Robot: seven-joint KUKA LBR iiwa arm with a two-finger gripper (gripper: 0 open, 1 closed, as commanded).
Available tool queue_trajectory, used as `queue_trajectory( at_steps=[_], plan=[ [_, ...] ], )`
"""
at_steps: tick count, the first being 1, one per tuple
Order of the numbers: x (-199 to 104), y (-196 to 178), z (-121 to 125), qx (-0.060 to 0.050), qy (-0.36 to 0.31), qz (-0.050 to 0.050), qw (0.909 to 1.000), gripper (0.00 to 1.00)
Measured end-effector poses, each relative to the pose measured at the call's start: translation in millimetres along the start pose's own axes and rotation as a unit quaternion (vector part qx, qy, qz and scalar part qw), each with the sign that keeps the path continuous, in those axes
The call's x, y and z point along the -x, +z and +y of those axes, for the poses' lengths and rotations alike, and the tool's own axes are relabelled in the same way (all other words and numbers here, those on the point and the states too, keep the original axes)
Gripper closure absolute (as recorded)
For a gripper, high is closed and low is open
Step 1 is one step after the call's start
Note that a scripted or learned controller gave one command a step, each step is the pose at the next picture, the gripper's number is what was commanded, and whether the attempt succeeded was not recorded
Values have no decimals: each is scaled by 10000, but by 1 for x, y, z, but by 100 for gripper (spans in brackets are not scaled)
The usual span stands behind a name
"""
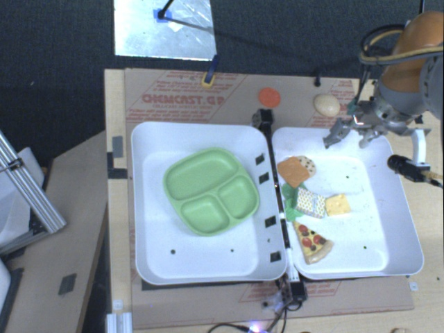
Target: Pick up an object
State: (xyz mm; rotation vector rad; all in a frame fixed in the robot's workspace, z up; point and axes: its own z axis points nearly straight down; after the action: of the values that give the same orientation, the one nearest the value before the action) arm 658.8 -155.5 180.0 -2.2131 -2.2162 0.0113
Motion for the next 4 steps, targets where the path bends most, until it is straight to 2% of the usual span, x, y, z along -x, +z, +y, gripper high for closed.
queue_trajectory(
  at_steps=[1, 2, 3, 4],
  plan=[
    [0, -9, 3, 67, -11, -11, 10000, 0],
    [-2, 32, 5, 53, -23, -7, 10000, 0],
    [4, 92, 6, 53, -4, -11, 10000, 0],
    [4, 93, 8, 80, -15, -17, 10000, 0]
  ],
)
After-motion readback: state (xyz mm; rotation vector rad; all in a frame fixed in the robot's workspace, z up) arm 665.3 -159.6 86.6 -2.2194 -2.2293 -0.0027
